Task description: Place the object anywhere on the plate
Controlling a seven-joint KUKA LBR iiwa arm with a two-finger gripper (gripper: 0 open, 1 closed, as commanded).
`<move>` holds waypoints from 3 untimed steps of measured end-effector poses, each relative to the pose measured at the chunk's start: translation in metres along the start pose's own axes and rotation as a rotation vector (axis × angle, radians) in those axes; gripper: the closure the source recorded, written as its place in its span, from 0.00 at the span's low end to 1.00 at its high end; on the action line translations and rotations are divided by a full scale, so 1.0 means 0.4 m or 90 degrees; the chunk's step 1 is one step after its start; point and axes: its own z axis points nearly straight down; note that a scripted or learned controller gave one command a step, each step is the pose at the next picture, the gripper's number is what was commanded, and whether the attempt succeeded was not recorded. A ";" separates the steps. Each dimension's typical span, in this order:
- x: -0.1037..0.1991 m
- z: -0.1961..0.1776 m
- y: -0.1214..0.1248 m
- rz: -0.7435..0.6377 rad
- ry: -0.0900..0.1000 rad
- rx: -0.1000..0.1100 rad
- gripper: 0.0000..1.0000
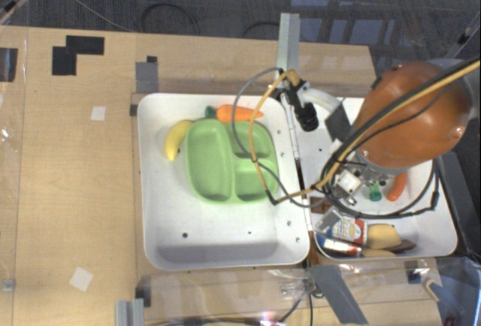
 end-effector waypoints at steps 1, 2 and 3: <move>0.001 -0.028 -0.007 0.002 0.001 0.003 1.00; 0.001 -0.027 -0.007 0.002 0.001 0.003 0.00; 0.079 0.045 0.052 -0.122 -0.001 -0.002 0.00</move>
